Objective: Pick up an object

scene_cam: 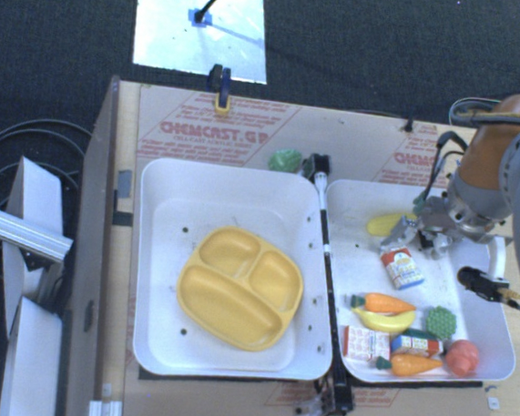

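Objects for picking lie in the right bin [502, 358], but going from the left: the left bin [158, 266] carries a yellow divided tray [239, 286], set at a slant near its middle. Behind the two bins, a small green thing [286, 160] sits on the worktop [249, 128] by the seam between them.

In the right bin, a yellow piece [385, 225] lies near the far wall, and just this side of it a small red-and-white carton [402, 267] lies tilted. Along the near wall there is a cluster: a flat red-and-white packet [366, 343], a carrot [388, 304] resting against a banana [383, 320], a second carrot [415, 364] below a small dark bottle-like item [416, 342], a green broccoli-like piece [440, 320], and a red tomato [461, 357] in the near right corner.

The gripper [424, 238] is low over the far part of the right bin, just above the carton and beside the yellow piece. From where I stand its state is hard to make out, so I cannot tell whether it is released or clenched, and nothing is plainly seen in it. The grey arm with its orange band [516, 113] comes in from the right.
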`<action>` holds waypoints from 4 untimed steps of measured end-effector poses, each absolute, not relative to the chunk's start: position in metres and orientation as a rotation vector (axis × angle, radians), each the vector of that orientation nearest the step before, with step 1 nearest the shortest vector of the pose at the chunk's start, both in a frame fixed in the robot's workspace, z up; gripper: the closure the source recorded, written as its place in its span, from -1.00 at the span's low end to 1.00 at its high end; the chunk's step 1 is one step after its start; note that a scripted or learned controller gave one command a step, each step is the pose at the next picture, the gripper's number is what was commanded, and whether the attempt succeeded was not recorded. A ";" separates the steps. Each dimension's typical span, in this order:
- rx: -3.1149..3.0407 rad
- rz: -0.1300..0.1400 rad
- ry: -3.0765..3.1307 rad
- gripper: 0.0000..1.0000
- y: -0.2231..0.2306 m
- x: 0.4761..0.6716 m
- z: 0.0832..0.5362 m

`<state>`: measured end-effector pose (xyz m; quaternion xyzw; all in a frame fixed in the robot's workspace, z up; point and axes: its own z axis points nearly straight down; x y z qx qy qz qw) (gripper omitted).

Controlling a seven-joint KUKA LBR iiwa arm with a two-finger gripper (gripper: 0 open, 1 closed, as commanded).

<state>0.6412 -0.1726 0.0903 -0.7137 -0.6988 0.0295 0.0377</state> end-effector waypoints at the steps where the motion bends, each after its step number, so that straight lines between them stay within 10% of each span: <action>1: -2.212 0.044 -2.195 -1.00 -0.155 0.660 0.080; 3: -2.221 0.002 -2.221 -1.00 -0.125 0.570 0.084; 4: -2.187 0.041 -2.197 -1.00 -0.172 0.663 0.082</action>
